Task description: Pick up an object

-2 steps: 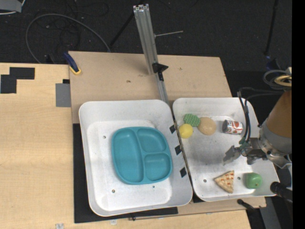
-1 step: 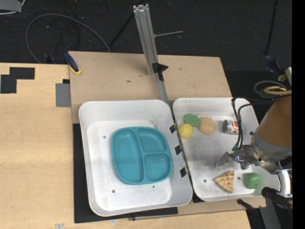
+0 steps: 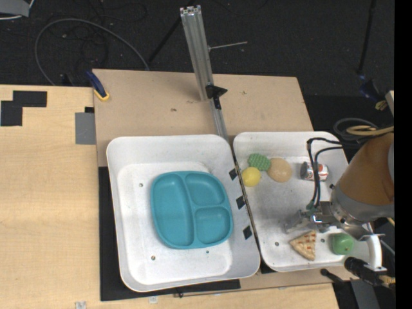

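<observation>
Two bins on my table (image 3: 193,102): the right bin (image 3: 273,237) holds a pizza slice (image 3: 304,244) just near-right of the gripper (image 3: 297,220); I can't tell its jaws' state.

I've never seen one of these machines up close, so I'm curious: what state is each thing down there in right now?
Tray: flat in the left bin, its compartments bare.
Lemon: loose in the right bin, touching the green piece.
Green piece: loose, near the bin's back edge.
Beige ball: loose, beside the lemon.
Pizza slice: flat near the front edge, just below the claw.
Green ball: loose, under the arm.
Claw: low in the right bin.
</observation>
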Motion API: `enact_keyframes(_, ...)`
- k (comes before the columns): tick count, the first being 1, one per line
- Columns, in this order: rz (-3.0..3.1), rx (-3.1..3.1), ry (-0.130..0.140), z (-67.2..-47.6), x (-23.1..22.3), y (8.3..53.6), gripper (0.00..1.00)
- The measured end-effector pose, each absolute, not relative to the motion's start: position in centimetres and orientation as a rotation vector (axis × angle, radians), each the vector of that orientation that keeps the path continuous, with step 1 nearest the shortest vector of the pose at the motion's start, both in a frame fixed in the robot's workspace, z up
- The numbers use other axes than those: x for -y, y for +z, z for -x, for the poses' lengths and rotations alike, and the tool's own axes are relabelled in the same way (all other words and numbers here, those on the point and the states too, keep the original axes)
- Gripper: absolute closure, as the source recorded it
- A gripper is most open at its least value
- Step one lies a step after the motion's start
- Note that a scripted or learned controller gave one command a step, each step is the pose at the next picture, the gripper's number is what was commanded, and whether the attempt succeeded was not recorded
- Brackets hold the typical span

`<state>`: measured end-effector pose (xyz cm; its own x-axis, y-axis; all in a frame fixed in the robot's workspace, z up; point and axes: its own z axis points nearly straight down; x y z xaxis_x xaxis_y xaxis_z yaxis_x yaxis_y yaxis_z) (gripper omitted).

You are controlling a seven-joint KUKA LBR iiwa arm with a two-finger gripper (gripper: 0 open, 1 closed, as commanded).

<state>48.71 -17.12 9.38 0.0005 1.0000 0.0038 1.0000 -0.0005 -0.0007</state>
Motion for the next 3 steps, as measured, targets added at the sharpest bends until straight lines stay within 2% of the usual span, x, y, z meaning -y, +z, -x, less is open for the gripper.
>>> enact_keyframes(1, 2.213, 2.216, -0.019, -49.0, 16.6, 10.6, 1.0)
enact_keyframes(2, 2.223, 2.224, -0.001, -49.4, 17.7, 15.7, 1.0)
enact_keyframes(3, 2.222, 2.226, -0.003, -49.4, 17.5, 22.0, 1.0)
